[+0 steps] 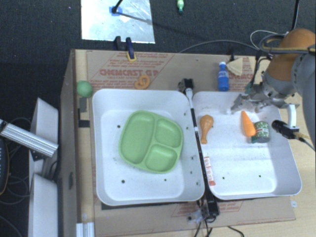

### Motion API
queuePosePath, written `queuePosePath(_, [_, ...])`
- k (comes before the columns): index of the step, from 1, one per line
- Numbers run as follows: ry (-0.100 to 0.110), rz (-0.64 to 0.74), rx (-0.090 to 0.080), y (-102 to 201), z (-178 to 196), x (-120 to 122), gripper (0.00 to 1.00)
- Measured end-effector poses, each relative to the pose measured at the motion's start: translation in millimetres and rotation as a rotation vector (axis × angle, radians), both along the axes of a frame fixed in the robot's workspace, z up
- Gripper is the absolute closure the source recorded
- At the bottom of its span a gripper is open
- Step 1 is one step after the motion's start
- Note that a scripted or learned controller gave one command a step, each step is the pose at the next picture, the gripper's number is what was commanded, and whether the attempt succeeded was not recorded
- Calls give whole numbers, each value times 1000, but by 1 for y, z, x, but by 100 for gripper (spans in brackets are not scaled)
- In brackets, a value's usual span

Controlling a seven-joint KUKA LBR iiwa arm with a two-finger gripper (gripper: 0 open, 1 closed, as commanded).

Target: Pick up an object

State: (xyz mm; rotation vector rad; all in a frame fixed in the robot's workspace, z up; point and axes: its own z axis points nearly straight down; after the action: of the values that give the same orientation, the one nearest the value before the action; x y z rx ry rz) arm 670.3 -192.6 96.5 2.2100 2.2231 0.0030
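Observation:
The right bin (247, 181) holds an orange carrot (248, 124), a small green can-like thing (261, 131) touching the carrot's right side, and a tan drumstick (205, 126) near the bin's left wall. My gripper (245, 106) hangs over the far right part of this bin, just beyond the carrot's upper tip. It is open, with nothing between its fingers. In the left bin (108, 181) lies a light green divided plate (150, 141).
A blue bottle (223, 76) stands on the bench behind the right bin. A green ball (84, 88) and an orange ring (142, 82) lie behind the left bin. A red and white packet (208, 167) rests along the divider between the bins.

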Motion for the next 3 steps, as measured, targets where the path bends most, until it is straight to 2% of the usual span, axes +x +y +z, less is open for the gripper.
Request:
queuePosePath(1, [5, -3, 6, -12, -10, -1, 0])
queuePosePath(2, [-1, 0, 2, -12, 1, 1, 100])
queuePosePath(3, [-1, 1, 2, -12, 1, 1, 0])
